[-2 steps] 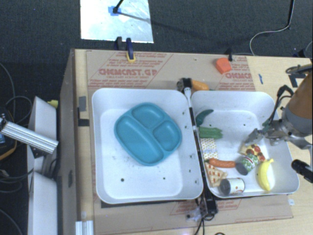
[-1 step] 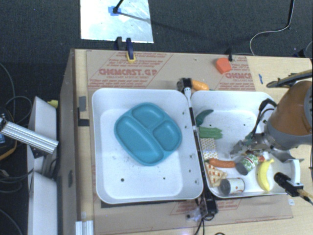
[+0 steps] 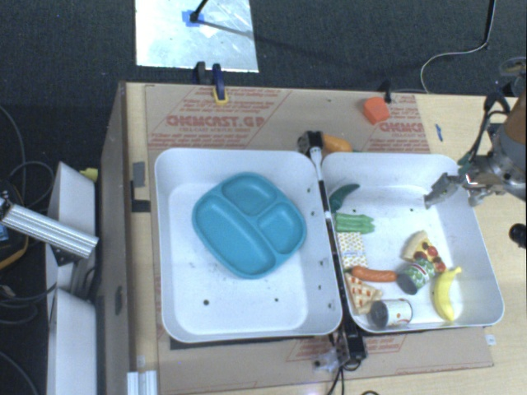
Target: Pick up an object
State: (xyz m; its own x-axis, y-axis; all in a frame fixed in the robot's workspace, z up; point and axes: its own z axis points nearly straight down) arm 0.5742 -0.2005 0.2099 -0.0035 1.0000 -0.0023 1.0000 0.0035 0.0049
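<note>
Gripper (image 3: 438, 189) is hovering above the banana (image 3: 445, 292), can't tell its fingers' state; the can (image 3: 412, 277) crowding the banana could be spoiling any grab.

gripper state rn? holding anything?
Gripper: over the right bin's upper right corner, nothing seen between its fingers; open or shut cannot be told.

Divided plate (image 3: 249, 234) sits in the left bin (image 3: 185, 311); banana (image 3: 445, 293), pizza slice (image 3: 416, 244), can (image 3: 389, 312) crowd the right bin's (image 3: 486, 290) front.
</note>
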